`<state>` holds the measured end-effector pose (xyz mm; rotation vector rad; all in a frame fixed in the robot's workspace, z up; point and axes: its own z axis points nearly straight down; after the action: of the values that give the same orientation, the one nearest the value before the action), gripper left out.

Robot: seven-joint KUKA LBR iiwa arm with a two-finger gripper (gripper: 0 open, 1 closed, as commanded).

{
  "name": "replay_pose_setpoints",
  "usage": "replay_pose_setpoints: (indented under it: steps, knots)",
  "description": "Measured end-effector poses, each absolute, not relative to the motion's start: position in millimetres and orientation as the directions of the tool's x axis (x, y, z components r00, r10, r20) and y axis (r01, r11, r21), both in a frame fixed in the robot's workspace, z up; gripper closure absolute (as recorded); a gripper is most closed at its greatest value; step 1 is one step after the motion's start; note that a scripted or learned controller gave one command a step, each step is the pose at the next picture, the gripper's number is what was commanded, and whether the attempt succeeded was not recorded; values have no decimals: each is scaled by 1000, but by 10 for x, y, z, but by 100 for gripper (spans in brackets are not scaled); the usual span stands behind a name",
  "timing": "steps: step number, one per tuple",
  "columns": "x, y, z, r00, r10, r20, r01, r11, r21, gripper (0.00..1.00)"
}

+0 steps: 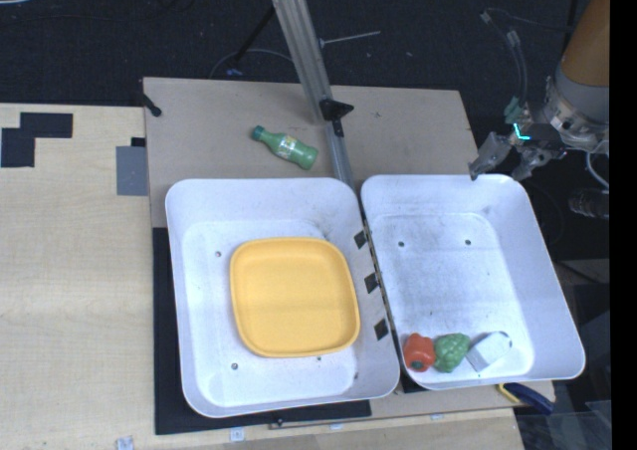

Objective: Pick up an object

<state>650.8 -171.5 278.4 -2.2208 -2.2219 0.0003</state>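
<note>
We see two white bins side by side. The left bin (199, 229) has a yellow plate (294, 296) lying flat in the middle. The right bin (448, 259) has 3 small things bunched at its near edge: a red toy (419, 351), touching a green bumpy toy (451, 350), w/ a white block (487, 349) just beside that. A green bottle (285, 146) lies on its side on the board behind the left bin. We can't read any words on it. The gripper (506, 161) hangs over the far right corner of the right bin, fingers apart, nothing between them, well apart from the toys.
</note>
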Motion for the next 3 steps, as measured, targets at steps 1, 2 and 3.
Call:
replay_pose_setpoints:
  steps: [1, 2, 3]
  knots:
    - [6508, -1715, 2783, 0, 1000, 0, 1000, 0, 0, 0]
    - [6492, -1766, 2344, 0, 1000, 0, 1000, 0, -3, 0]
    - [6459, -1832, 1741, 0, 1000, 1, 1000, 0, -5, 0]
